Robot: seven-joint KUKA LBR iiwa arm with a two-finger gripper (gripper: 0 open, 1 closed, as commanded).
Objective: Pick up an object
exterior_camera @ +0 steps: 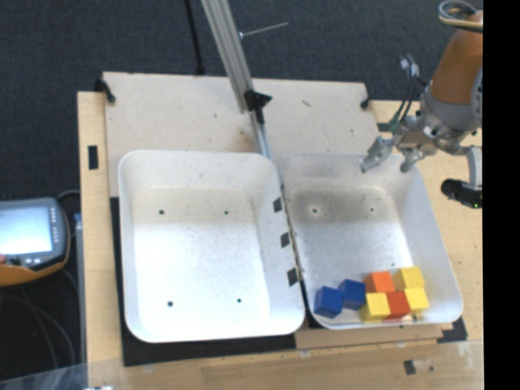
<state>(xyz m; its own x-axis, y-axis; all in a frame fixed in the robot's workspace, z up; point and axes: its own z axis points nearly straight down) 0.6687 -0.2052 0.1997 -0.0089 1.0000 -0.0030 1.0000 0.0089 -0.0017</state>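
Note:
Several small cubes lie clustered in the near right corner of the right bin (pixel 349 218): two blue cubes (pixel 340 296), an orange cube (pixel 381 283), a red cube (pixel 397 302) and yellow cubes (pixel 409 279). My gripper (pixel 391 158) hangs over the far right rim of that bin, well away from the cubes. Its two fingers stand apart with nothing between them.
The left bin (pixel 203 242) sits beside the right one, with small clips along their shared edge. A slanted metal pole (pixel 231 51) rises from the back of the bench. A grey device (pixel 28 234) rests off the bench at the left.

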